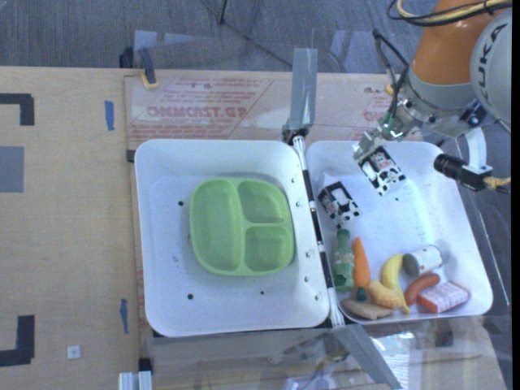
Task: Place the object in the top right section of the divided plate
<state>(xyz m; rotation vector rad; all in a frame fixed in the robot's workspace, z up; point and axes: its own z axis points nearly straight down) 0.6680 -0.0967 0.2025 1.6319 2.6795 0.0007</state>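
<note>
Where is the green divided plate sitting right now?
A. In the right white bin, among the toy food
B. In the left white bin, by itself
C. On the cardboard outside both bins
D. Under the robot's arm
B: the green divided plate lies alone in the left white bin, while the toy carrot and banana lie in the right white bin.

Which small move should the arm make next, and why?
Probably lower toward the toys: the gripper hangs over the right bin's upper part, the food toys lie at its lower end, and the green divided plate in the left bin bears nothing.
</note>
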